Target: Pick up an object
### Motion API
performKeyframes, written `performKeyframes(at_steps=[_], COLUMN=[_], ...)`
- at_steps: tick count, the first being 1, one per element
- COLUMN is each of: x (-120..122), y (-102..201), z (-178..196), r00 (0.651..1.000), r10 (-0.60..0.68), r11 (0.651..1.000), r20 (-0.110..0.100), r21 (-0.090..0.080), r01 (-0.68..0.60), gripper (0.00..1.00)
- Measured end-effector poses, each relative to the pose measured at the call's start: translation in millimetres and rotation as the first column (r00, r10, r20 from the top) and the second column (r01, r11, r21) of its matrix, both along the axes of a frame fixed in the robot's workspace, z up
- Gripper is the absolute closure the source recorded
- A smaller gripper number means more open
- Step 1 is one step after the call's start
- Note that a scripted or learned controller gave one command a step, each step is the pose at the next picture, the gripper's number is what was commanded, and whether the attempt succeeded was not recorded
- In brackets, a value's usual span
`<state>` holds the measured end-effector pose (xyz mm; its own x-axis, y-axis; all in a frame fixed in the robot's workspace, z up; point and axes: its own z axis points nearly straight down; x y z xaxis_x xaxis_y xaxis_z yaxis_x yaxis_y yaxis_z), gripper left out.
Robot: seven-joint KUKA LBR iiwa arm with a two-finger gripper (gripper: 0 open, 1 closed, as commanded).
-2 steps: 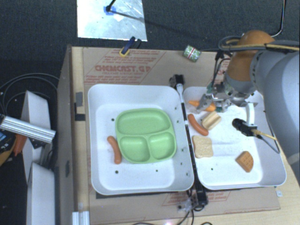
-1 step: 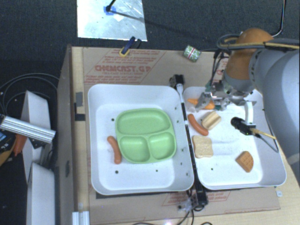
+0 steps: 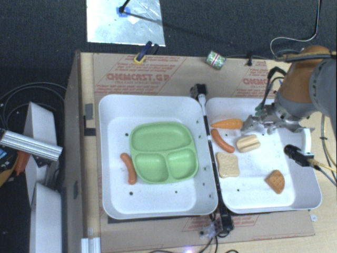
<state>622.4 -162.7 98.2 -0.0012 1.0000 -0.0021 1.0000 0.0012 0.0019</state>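
White plastic bins sit side by side on the surface [image 3: 105,73]. The left bin [image 3: 113,115] holds a green divided plate [image 3: 163,152] with a sausage [image 3: 128,168] lying just beside its left edge. The right bin [image 3: 305,194] holds the likely targets — a carrot [image 3: 227,124] near the top left, a second sausage [image 3: 222,140] below it, a bread roll [image 3: 247,143], a slice of toast [image 3: 228,165] and a brown nugget [image 3: 275,181] nearer the front.

The gripper [image 3: 256,121] hangs over the right bin, just beside the carrot's thick end and above the bread roll; whether the jaws are apart or together I cannot tell, and nothing is visibly held. To do this step well, I judge it should centre over one item — the roll or carrot is nearest — straddle its narrow width, and descend straight so neighbours aren't nudged.
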Motion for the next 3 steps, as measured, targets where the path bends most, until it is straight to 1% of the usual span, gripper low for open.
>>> performKeyframes(at_steps=[1,2,3], x=[-20.8,-77.7,-76.7], y=[65.5,61.8,62.2], z=[-14.2,-14.3,-3.8], r00=[1.0,1.0,1.0], r10=[0.003,-0.001,0.001], r11=[1.0,1.0,1.0], r20=[-0.002,-0.002,0.0], r21=[0.003,0.002,0.002], r01=[-0.003,0.001,-0.001], gripper=[0.0,0.0,1.0])
